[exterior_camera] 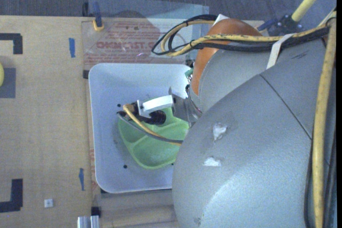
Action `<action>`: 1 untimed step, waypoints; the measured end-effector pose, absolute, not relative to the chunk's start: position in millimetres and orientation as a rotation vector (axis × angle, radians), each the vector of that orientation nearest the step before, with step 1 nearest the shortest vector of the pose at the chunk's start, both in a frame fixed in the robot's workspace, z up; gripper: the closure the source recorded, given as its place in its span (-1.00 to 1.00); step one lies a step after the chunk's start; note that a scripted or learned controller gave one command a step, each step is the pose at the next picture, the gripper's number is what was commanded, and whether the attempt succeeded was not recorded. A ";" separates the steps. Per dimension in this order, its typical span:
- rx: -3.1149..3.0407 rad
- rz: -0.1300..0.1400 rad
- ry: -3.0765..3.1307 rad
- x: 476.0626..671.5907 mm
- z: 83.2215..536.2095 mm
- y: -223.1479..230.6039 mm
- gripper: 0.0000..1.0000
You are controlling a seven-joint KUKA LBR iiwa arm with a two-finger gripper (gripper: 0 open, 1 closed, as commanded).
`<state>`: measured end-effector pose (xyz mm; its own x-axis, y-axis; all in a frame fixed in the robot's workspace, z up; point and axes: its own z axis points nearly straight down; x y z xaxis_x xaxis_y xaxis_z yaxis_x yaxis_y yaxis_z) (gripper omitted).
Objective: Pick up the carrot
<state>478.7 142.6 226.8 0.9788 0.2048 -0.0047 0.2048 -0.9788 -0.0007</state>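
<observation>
— Since the arm (pixel 251 157) leans in so close to the lens, what can you make of the pincer?

— Little. The pincer (pixel 177 105) sits low inside the white bin (pixel 104 93), and the arm's grey bulk covers whatever lies behind it. Whether it is open or closed, or has hold of anything, I cannot tell.

— Why would it hang there?

— I judge that such a low posture suits a reach toward the bin floor.

— What is closest to it?

— A green, scoop-shaped piece (pixel 152 149), just beneath the pincer and spreading out in front of it, resting on the bin floor.

— And the carrot?

— I cannot tell where it lies; possibly it is under the arm, close beside the pincer. I would expect something orange and tapered, but the orange above the pincer is the arm's own band (pixel 200 69).

— Farther out?

— Bare bin floor on the side of the pincer away from the arm, then the plywood bench (pixel 43 115) beyond the bin wall.
</observation>
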 end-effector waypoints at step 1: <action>-3.124 0.010 -0.329 478.7 236.5 143.8 1.00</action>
<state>478.7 143.8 236.5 0.9781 0.2082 -0.0066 0.2082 -0.9781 -0.0009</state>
